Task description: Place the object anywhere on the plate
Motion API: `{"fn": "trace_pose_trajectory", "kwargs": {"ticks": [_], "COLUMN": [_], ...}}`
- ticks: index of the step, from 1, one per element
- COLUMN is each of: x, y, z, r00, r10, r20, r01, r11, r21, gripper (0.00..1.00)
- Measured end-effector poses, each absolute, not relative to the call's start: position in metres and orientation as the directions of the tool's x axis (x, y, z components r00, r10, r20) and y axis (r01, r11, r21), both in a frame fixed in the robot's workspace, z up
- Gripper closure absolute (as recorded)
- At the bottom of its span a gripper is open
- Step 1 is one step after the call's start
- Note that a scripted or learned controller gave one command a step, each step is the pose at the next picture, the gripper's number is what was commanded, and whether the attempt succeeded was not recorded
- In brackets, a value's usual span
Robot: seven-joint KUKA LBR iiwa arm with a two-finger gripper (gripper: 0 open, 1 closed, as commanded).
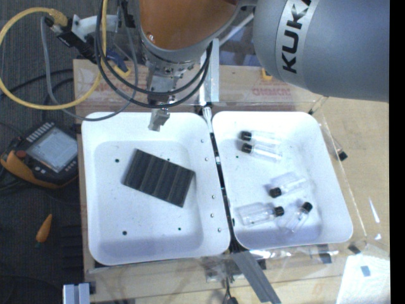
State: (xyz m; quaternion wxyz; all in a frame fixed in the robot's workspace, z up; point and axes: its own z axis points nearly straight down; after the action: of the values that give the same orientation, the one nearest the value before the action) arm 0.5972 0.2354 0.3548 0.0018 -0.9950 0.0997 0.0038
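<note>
At the far rim of the left bin: gripper hangs low, just inside the wall. Its tip is small, grey and overshadowed by the wrist. Whether it is wide or narrow cannot be told. (first observer)

Agreed, state unreadable. Nothing can be made out in it either. The arm is cut off by the top edge, and the orange band and grey housing cover the bench behind both bins. (second observer)

Plate: dark, ridged, rectangular, lying flat and askew near the middle of the left bin, its top bare. Well apart from the gripper. (first)

Task things sit in the right bin: five clear vials with black caps, all lying down. Two vials side by side near the far end, one vial mid-bin, two more near the front wall. Glass bodies are faint against the white, so the caps mark them better. (second)

A metal divider runs between the bins. (first)

Left of the bench: teach pendant on dark floor, a yellow cable looping behind it, and a small orange item too small to identify. Black cables drape from the wrist across the bench's back edge. (second)
</note>
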Motion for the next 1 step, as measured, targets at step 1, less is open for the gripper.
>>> {"fn": "trace_pose_trajectory", "kwargs": {"ticks": [1], "x": [0.6509], "y": [0.2318], "z": [0.4120], "r00": [0.898], "r10": [-0.440], "r20": [-0.006], "r01": [-0.440], "r11": [-0.898], "r21": [-0.006], "gripper": [1.00]}}
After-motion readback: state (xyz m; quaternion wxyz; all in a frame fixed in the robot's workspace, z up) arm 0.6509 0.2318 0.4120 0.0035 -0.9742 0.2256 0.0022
